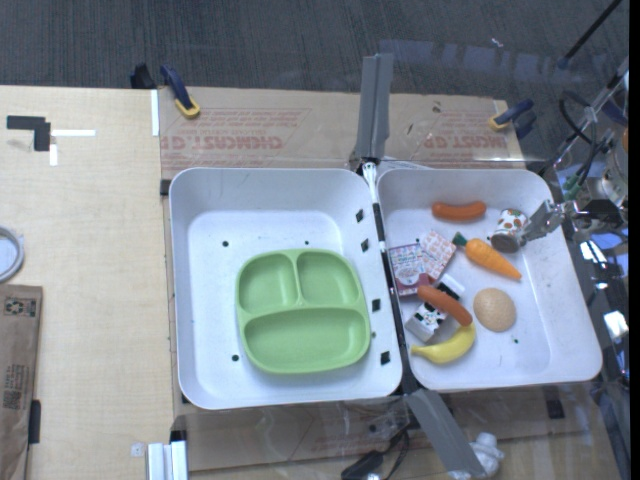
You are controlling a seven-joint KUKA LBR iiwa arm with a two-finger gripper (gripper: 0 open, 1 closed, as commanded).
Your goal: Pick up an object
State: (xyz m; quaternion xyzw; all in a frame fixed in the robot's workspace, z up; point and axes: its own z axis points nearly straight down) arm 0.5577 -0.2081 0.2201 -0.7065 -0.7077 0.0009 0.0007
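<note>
Roll of tape (6,255) at the left edge, cut off by the frame; part of the ring shows. Brown paper bag (19,363) at lower left, also cropped at the frame edge. Small black-and-white item (429,319) in the right bin (560,363), partly covered by the lower sausage (445,304); too small to identify. Printed cards (420,259) beside it, print unreadable. Tool (543,220) at right edge of frame, blurred against cables; finger state not discernible. Small patterned object (509,229) next to it, indistinct.
</note>
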